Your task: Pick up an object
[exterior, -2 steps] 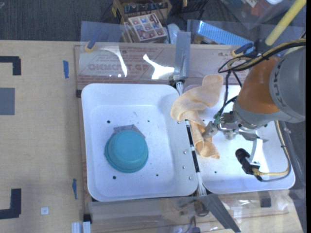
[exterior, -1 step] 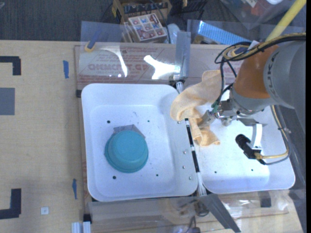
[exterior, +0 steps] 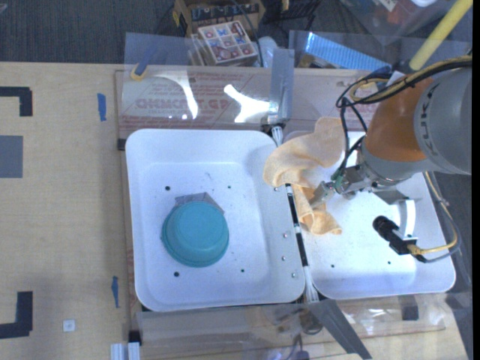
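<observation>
A crumpled yellow cloth [exterior: 304,163] lies in the right bin [exterior: 375,276], along its left wall, with one fold draped over the divider toward the left bin [exterior: 150,163]. An upturned teal bowl [exterior: 196,233] rests in the left bin. My gripper [exterior: 321,192] reaches in from the right, and its tip is against the cloth's right edge, low over the right bin. The grey arm with its orange band [exterior: 401,130] hangs above the right bin's back half.
A black part with a white bracket and cables [exterior: 396,235] hangs from the wrist over the right bin's floor. A clear plastic sheet and a grey post [exterior: 281,88] stand behind the bins. Wooden bench top [exterior: 60,201] stretches to the left.
</observation>
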`<state>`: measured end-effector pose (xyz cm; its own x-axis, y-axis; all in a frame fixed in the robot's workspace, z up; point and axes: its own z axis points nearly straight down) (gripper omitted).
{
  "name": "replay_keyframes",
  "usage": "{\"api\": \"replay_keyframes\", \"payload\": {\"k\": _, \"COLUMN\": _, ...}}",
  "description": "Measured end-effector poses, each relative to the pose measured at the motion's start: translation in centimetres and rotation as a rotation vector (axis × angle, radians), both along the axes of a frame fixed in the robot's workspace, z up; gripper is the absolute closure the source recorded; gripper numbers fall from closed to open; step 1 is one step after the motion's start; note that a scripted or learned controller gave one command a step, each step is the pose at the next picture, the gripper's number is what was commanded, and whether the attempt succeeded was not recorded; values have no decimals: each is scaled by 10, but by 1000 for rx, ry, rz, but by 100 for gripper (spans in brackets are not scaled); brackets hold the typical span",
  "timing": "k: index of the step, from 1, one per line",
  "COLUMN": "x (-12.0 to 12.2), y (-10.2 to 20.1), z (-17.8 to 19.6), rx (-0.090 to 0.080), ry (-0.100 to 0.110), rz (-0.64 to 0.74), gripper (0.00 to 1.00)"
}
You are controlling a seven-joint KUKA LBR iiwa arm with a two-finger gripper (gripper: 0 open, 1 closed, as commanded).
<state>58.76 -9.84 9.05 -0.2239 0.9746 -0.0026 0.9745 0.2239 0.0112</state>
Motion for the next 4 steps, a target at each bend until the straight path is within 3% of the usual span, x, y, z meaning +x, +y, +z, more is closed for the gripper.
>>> {"api": "replay_keyframes", "payload": {"k": 1, "x": 1, "y": 0, "z": 11, "rx": 1, "ry": -3, "rz": -2, "gripper": 100}}
{"api": "replay_keyframes", "payload": {"k": 2, "x": 1, "y": -1, "z": 11, "rx": 1, "ry": -3, "rz": -2, "gripper": 0}}
{"api": "replay_keyframes", "payload": {"k": 3, "x": 10, "y": 1, "z": 2, "rx": -5, "ry": -4, "rz": 177, "gripper": 0}}
{"api": "replay_keyframes", "payload": {"k": 4, "x": 11, "y": 0, "z": 12, "rx": -4, "ry": -8, "rz": 174, "gripper": 100}}
